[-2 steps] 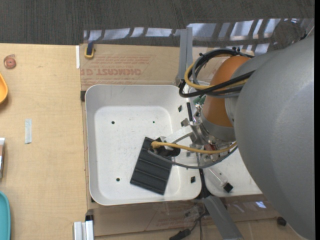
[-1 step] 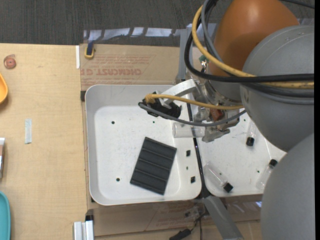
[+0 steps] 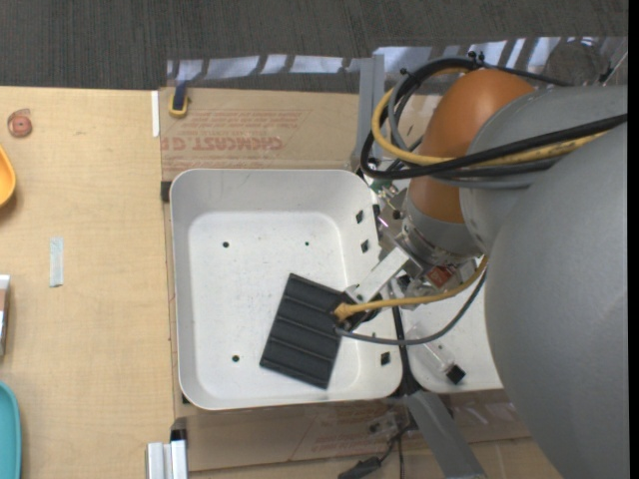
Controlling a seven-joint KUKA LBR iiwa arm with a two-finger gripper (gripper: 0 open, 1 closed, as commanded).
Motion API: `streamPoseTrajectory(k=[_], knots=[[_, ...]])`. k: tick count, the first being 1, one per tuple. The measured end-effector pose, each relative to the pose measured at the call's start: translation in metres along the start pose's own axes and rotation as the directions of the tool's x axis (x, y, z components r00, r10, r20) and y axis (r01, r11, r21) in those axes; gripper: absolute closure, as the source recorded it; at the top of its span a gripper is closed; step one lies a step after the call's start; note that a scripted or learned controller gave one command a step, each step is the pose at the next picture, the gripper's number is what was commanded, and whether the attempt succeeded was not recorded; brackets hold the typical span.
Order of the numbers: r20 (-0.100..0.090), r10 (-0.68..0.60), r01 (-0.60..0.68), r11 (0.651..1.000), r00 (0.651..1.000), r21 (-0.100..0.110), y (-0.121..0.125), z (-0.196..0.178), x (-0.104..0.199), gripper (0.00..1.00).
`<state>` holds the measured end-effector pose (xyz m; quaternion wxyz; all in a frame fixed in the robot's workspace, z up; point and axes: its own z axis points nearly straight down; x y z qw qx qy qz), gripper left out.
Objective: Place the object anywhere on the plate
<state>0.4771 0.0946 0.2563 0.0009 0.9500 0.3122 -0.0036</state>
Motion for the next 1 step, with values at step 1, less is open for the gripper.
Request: streamPoseTrajectory(k=[1], knots=[[-0.002, -0.014, 0.014, 1.0, 1.0, -0.002, -0.0238, -0.1845, 0.0171, 1.0]])
